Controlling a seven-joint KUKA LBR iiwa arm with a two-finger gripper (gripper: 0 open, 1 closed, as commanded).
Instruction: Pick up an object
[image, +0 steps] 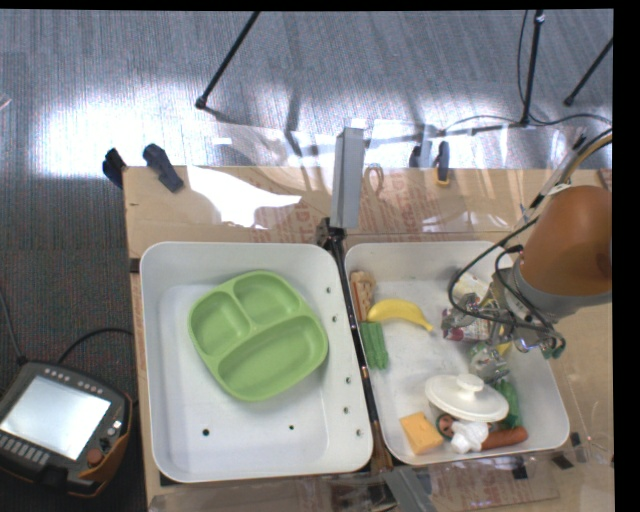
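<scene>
Here, glossy curved banana (400, 313) beside the end effector (487, 338) (its finger state unclear).

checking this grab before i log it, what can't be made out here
- Claw, camera view: tangled in cables under the arm's orange band; open or shut, or holding anything, cannot be told.
- Small items by the sausage: partly covered by the white lidded dish, too small to name.
- Green item: mostly hidden behind that dish.

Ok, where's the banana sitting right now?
The banana lies in the right bin, toward its upper left, just above the green vegetable and left of the gripper.
</scene>
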